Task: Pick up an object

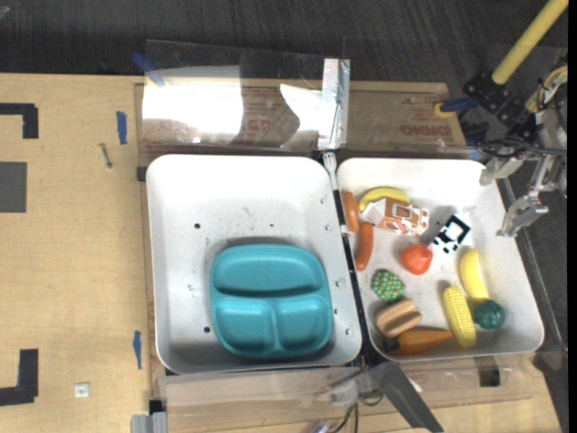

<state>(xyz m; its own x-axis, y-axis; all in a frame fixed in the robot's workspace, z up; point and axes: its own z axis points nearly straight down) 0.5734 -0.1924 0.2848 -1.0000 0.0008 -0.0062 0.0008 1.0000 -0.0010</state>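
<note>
At the right bin's (505, 242) edge, hand (532, 192) (above toys).

Teal tray (269, 309) in left bin (171, 242)

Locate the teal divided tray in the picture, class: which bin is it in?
The teal divided tray lies in the left bin, towards its near edge, away from the toy food in the right bin.

A teal tray (269, 300) lies in the left bin (180, 206). The right bin (518, 282) holds toy foods, among them a corn cob (458, 314) and a tomato (416, 259).
</note>
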